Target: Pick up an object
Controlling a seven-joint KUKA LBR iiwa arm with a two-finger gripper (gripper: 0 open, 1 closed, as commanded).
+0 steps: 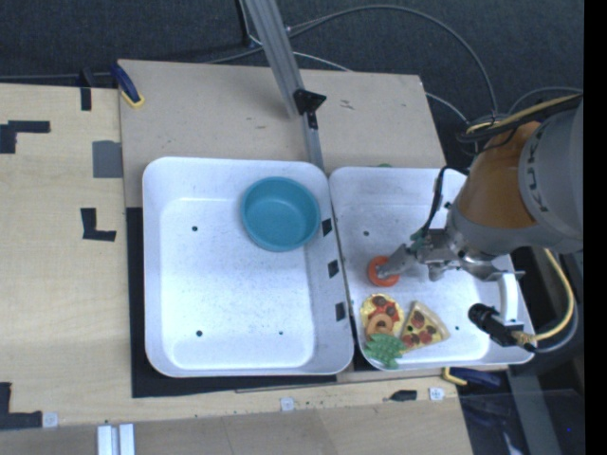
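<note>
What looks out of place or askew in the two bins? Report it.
Nothing stands out. The blue bowl sits upright in the left bin. In the right bin, a red ring lies by the tool, with pizza-slice toys and a green piece near the front edge.

robot lab, bench [57,207] w/ tape marks, loose cables [398,12]

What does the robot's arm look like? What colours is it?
The arm is fat and round, grey with a big orange band above the wrist. Its tool is small, grey and metal. Thin black cables loop behind it.
</note>
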